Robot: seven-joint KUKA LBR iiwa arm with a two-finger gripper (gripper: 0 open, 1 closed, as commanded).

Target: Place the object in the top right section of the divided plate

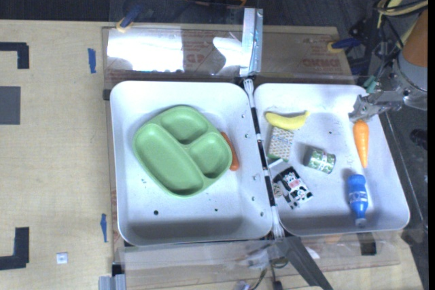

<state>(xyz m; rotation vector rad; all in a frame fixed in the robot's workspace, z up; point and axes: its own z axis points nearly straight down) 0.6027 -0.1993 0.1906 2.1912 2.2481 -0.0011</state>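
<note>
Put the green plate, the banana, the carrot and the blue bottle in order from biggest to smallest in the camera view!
1. green plate, by far the biggest
2. carrot, blue bottle and banana: too close in size to rank

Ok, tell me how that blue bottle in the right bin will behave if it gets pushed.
The blue bottle lies on its side, so its round body will probably roll sideways if nudged. It looks like small plastic, likely light and easily shoved. Its smooth surface may slip against the bin's floor.
</note>
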